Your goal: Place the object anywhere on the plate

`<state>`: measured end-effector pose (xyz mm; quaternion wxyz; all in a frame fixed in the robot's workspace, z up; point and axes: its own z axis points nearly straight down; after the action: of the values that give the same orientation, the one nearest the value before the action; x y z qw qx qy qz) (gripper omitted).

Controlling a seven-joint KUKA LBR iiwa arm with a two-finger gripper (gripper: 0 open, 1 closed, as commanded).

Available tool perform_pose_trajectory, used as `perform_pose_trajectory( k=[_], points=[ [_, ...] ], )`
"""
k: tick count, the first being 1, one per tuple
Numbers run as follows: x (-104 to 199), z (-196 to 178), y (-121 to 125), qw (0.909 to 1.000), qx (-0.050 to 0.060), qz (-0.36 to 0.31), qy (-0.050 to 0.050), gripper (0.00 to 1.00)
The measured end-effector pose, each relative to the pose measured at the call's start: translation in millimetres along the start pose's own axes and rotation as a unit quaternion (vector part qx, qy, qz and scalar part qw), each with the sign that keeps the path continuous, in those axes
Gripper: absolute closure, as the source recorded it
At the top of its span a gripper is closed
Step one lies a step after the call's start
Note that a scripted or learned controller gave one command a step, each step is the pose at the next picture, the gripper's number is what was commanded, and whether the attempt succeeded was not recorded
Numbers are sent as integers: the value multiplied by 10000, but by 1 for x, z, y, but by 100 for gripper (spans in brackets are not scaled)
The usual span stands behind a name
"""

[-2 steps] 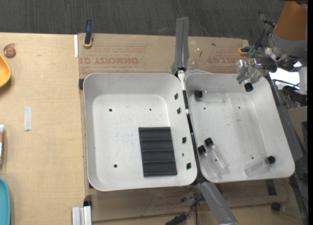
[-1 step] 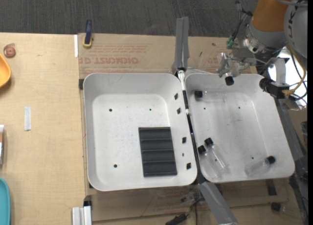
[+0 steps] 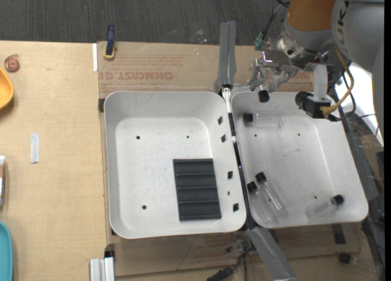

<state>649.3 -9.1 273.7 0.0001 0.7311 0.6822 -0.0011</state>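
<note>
Tool (image 3: 264,84) over right bin's (image 3: 348,151) far rim, grip state unclear, dark ridged plate (image 3: 197,189) in left bin (image 3: 122,151)

Lighting: even, bright overhead. White bins (image 3: 122,212) near overexposure, soft shadows inside their walls. Focus: fairly sharp; arm (image 3: 342,5) above bins slightly blurred.

Arm (image 3: 317,11) bent low (orange-banded wrist)

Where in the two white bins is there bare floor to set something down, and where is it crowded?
Left bin: bare everywhere around the dark ribbed plate, widest toward its far and left walls. Right bin: bare across the middle. Crowded near its front, where clear vials lie, and at the far-left corner under the gripper.
</note>
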Motion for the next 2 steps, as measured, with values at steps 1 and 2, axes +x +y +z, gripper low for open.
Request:
perform_pose_trajectory(
  k=[1, 2],
  points=[
    [65, -30, 5, 9915, -3, -1299, -2, 100],
    [126, 52, 1, 9868, 7, -1620, -1, 100]
  ],
)
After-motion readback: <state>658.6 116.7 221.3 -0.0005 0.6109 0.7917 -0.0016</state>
